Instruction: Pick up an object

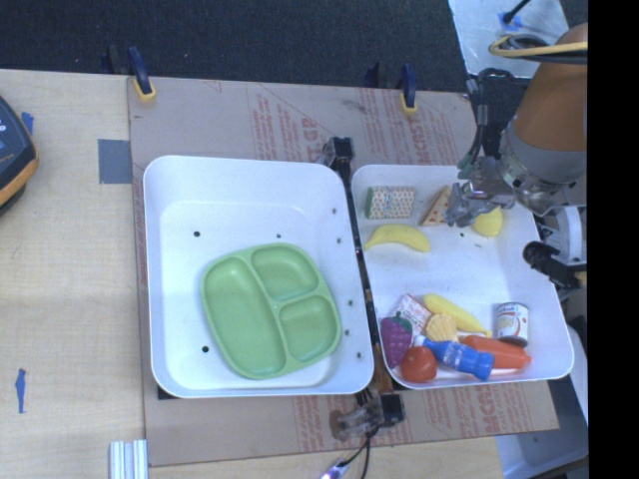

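I see the gripper low in the right bin's far corner, beside a small yellow object; whether it grips I cannot tell. The bins sit on brown cardboard clamped to a pale wooden bench; dark floor lies beyond.

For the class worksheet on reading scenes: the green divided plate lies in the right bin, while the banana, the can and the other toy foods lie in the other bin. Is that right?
Not quite. The camera view shows the green divided plate in the left bin, not the right. The banana, the can and the other toy foods lie in the right bin.
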You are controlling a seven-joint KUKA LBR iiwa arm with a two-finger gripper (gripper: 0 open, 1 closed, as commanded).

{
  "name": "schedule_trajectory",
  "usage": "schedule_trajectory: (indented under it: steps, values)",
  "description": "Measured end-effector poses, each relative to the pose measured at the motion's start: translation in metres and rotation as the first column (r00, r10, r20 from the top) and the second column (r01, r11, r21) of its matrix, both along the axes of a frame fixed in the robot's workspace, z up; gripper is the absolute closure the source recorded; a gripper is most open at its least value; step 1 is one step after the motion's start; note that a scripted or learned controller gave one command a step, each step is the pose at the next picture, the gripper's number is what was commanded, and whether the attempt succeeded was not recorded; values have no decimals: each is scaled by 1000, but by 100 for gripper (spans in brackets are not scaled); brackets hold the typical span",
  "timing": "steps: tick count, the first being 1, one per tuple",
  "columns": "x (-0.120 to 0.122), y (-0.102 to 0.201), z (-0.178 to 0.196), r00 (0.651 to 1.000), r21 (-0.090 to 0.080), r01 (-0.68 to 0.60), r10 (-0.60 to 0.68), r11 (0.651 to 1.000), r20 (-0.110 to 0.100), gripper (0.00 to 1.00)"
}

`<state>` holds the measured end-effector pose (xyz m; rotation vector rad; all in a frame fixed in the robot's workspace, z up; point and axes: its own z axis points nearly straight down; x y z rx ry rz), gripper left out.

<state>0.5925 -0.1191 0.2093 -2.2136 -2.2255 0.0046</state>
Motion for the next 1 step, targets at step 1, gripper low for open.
schedule_trajectory:
  steps: [1]
  values:
    - [31, 36, 1, 1000, -1, 1, -1, 1000, 2, 100]
